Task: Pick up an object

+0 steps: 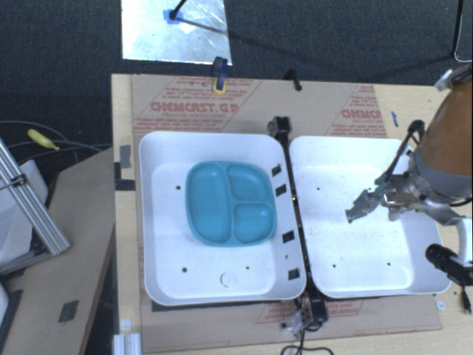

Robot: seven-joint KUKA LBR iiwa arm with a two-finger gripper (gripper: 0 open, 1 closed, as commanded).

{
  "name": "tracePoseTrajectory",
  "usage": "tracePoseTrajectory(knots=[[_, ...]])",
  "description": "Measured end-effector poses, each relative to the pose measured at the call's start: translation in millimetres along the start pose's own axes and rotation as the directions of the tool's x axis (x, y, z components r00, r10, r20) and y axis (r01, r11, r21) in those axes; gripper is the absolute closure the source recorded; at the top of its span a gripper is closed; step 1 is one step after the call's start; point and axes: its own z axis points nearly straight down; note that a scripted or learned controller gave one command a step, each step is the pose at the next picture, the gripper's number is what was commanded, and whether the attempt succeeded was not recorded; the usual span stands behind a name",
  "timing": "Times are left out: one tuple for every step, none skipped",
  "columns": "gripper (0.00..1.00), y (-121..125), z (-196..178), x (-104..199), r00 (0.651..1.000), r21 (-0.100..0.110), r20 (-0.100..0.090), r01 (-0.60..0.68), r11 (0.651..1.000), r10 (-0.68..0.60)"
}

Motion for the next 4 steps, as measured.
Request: tracePoseTrajectory(knots=[[1.0, 2.3, -17.2, -0.3, 1.0, -0.014, 0.002, 0.003, 1.0, -0.003], [1.0, 1.9, -21.0, 94.4, 1.0, -0.011, -0.001, 0.013, 1.0, -0.013], [1.0, 11.2, -48.1, 173.1, 1.0, -0.013, -0.002, 0.012, 1.0, -0.012], [0.0, 10.8, -46.8, 167.9, 1.0, -0.01, 0.001, 0.002, 1.0, -0.002]])
